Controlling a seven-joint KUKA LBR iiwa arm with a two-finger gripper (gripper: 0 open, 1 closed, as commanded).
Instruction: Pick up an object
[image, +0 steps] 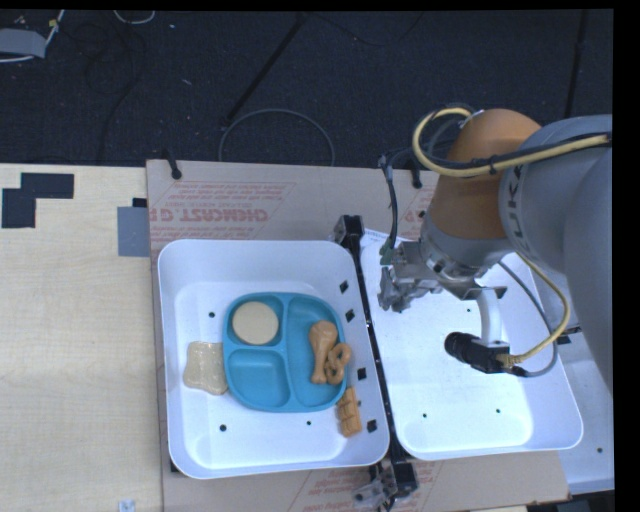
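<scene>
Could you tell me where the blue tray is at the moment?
The blue tray lies in the left bin, with a pale flat piece against its left edge and a small brown piece by its lower right corner.

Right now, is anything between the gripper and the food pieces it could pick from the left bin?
The gripper hangs over the right bin, near its left wall. Between it and the pretzel on the blue tray stand the two bins' adjoining rims. Nothing else visible lies in the way.
</scene>
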